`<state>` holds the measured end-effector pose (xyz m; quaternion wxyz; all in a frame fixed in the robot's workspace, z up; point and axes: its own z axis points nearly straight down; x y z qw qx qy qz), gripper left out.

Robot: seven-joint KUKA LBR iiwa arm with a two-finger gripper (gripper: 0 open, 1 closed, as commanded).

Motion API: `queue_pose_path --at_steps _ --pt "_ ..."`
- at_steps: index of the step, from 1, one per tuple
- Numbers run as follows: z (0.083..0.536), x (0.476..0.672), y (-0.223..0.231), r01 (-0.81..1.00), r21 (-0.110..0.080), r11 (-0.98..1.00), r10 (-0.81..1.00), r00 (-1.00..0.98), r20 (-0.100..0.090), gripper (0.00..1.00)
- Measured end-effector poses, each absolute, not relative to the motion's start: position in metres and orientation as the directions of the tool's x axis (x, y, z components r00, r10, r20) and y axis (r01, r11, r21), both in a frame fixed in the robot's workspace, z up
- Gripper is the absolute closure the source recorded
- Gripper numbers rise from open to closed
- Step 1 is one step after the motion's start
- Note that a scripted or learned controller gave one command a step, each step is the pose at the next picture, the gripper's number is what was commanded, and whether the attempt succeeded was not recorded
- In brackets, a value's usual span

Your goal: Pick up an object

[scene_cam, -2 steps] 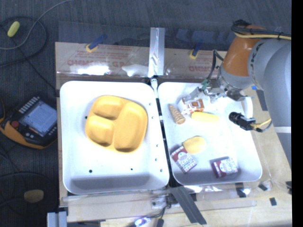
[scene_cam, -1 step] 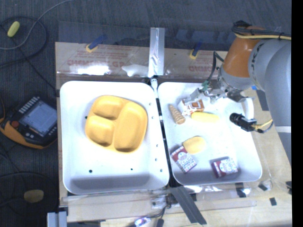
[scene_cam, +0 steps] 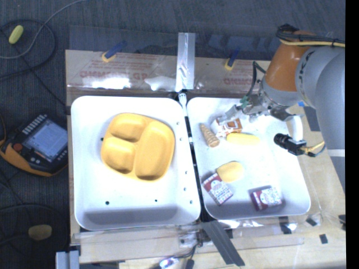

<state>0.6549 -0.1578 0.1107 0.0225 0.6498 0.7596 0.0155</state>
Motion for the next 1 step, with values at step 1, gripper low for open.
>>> queue_pose_path --at_steps 1 --pt "0.111 0.6491 -0.1573 0.982 0.054 0.182 0.983 -0.181 -0.02 0.0"
